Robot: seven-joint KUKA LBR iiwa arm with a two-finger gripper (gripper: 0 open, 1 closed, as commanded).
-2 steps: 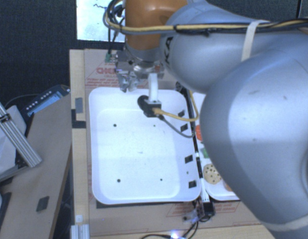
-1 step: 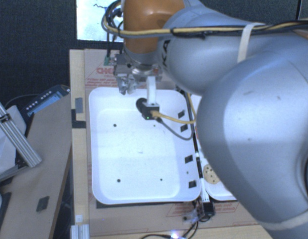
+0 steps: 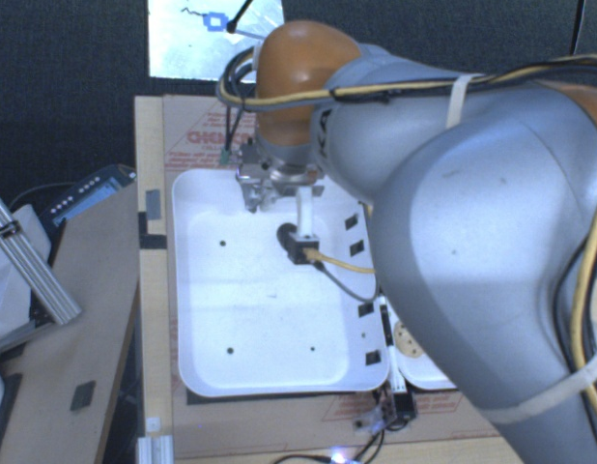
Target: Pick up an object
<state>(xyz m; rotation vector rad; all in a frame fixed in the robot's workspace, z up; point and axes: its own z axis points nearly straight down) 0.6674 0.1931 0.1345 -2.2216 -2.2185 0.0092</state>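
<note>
The hand [image 3: 262, 197] hangs over the far end of the view-left bin [image 3: 212, 356]; wide or narrow, I cannot tell. The 1 likely object, a pale round piece [image 3: 409, 338], lies in the right bin [image 3: 429, 381], rightward and nearer the front.

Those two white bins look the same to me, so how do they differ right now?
The left bin lies in full view; the right bin is mostly hidden under the arm. The gripper hangs over the left bin, not the right bin. Both are shallow and white.
</note>
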